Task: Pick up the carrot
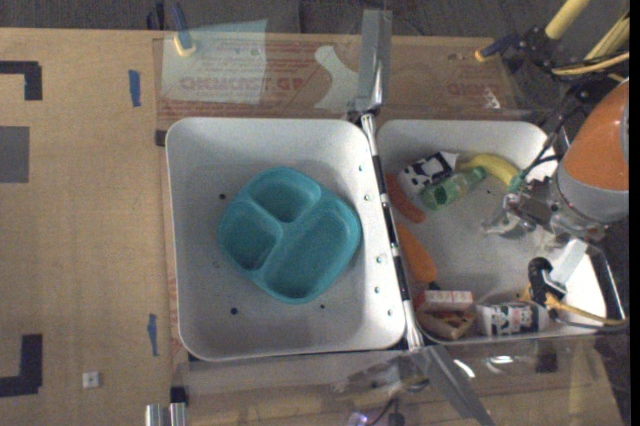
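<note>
Carrot (417, 256) lies against the right bin's (470, 259) left wall: stiff, light, smooth, best pinched mid-length. Gripper (518, 214) hovers right of it; its state, can't tell.

The bench (80, 244) is a pale wooden top marked with black tape corners (22, 79) and short blue tape strips (134, 88). Two shallow white bins sit on it side by side, touching along their inner walls: the left bin (200, 314) and the right bin (470, 129). Behind them a flat cardboard sheet (300, 79) lies on the bench, partly under a clear plastic film (225, 49).
</note>
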You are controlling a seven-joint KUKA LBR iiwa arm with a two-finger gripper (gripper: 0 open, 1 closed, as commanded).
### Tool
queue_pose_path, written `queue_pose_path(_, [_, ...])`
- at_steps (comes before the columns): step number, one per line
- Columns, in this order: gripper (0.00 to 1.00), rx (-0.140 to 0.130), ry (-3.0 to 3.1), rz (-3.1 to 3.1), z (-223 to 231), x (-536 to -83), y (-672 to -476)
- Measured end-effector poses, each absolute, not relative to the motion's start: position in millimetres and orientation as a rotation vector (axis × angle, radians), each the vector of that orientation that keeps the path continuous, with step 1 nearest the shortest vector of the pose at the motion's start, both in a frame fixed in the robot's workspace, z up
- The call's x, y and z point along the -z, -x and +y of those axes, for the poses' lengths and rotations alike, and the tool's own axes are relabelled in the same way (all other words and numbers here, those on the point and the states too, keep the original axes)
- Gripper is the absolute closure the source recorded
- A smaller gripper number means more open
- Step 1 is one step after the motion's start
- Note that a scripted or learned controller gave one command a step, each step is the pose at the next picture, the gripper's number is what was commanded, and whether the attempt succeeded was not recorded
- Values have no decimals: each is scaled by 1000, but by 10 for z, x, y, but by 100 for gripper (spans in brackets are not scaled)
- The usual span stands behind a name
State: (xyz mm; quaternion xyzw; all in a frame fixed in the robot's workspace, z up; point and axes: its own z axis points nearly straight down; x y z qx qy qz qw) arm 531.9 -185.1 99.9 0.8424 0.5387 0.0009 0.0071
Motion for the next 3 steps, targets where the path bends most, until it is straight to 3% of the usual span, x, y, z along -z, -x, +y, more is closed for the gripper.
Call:
queue_pose_path(1, [0,2,-2580,1798,-1960,-1272,-4788])
queue_pose_path(2, [0,-24,-2805,1445,-2039,-908,-4861])
queue_pose_path(3, [0,-20,-2775,1501,-2035,-907,-4854])
